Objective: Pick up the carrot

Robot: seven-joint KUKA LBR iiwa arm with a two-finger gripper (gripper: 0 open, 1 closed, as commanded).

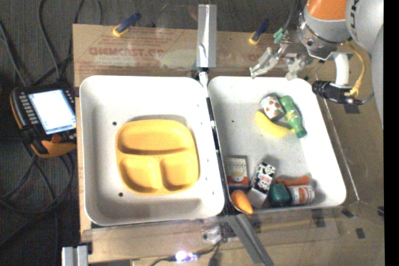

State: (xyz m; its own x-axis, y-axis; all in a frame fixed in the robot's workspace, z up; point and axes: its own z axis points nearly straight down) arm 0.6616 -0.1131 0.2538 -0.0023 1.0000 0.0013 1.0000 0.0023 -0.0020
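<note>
The carrot is a short orange cone lying at the front edge of the right bin, just in front of a small box. My gripper hangs over the bin's back rim, far from the carrot, at the upper right of the camera view. Its two fingers are spread apart and open, with nothing between them.
A green bottle, a banana and a small red-and-white can lie mid-bin. A black-and-white carton, a teal item, a can and a red stick crowd the front right. The left bin holds a yellow divided tray.
</note>
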